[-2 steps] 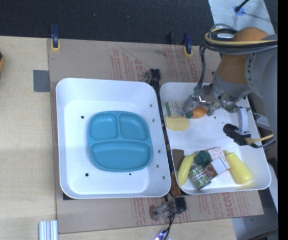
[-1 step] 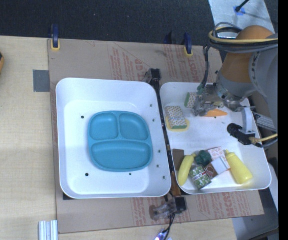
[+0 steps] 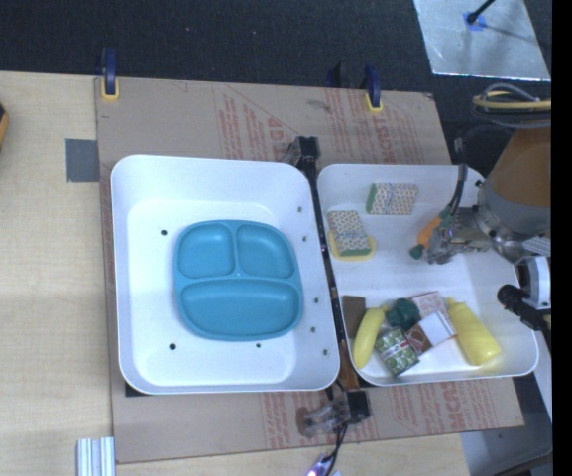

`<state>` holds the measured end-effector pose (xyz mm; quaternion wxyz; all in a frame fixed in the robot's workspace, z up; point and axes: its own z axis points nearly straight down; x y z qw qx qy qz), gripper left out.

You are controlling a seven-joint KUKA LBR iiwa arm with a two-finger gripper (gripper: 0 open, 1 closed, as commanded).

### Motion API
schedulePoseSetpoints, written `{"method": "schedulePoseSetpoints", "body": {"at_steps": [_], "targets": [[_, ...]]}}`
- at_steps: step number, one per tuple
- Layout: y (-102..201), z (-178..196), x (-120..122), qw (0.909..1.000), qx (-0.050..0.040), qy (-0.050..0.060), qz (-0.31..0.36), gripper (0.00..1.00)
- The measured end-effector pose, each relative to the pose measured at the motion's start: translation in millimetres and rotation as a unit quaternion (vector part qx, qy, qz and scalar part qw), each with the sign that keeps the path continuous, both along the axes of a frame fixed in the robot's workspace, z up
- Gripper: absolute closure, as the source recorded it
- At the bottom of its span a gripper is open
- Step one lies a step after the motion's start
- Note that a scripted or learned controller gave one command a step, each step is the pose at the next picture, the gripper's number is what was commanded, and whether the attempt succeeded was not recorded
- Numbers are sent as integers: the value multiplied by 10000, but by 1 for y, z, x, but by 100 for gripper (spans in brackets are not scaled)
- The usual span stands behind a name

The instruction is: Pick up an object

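The claw [image 3: 442,246] reaches in from the right over the right-hand white bin [image 3: 484,370], low above the bin floor near its right wall, and whether it is released or clenched cannot be told at this size. Just left of its tips, touching or nearly so, is a small orange piece [image 3: 429,232] with a dark green end, carrot-like; nothing can be seen gripped. Further left lies a yellow sponge [image 3: 350,234] with a speckled patterned top, and up and to the left a small patterned green-edged block [image 3: 393,198]. Below the claw, along the near edge of the bin, sits a cluster: a yellow banana-shaped thing [image 3: 367,335], a dark green lump [image 3: 402,313], a green printed packet [image 3: 396,351], a red-and-white carton [image 3: 432,321] and a yellow bottle-like thing [image 3: 474,333]. Well to the left, the other white bin [image 3: 142,266] holds a blue divided plate [image 3: 238,279] lying flat, with three compartments. Both bins rest on brown cardboard [image 3: 216,117] on the bench
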<state>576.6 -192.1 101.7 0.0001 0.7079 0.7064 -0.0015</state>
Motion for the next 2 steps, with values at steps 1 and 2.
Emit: {"method": "schedulePoseSetpoints", "body": {"at_steps": [1, 2], "targets": [[4, -2, 1, 10000, 8, 4, 28, 0], [25, 18, 82, 10000, 7, -41, 52, 0]]}}
